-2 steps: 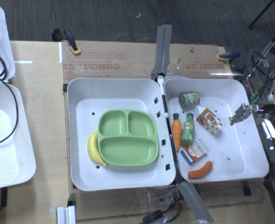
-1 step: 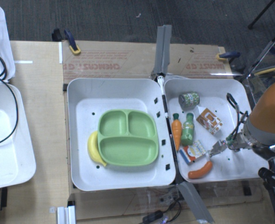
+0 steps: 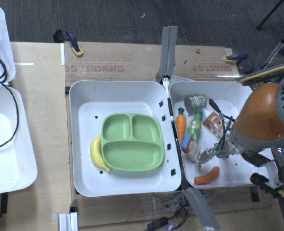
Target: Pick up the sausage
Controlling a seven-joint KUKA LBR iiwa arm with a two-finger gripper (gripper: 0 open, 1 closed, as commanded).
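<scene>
On the left of the table (image 3: 45, 105), the left bin (image 3: 79, 143) is taken up by a green divided plate (image 3: 132, 142), with a banana (image 3: 97, 154) lying against the plate's left edge; none of this is needed for the step.

In the right bin (image 3: 238, 174), a carrot (image 3: 180, 128), a green bottle (image 3: 194, 125), a can (image 3: 195, 102) and a snack packet (image 3: 213, 123) are crowded in the upper left part. The sausage (image 3: 206, 175) lies apart from them near the bin's front wall, tilted slightly, its right end higher.

The gripper (image 3: 210, 154) is seen just above and slightly left of the sausage, close to the bottle's foot; nothing is held between the jaws, and whether they are spread or closed cannot be told.

A good grasp is judged to need a small shift toward the front wall, so that the sausage's middle is centred. The jaws should be turned across its short width and lowered until it is straddled. The clutter behind should be kept clear, and the wall allowed for.
</scene>
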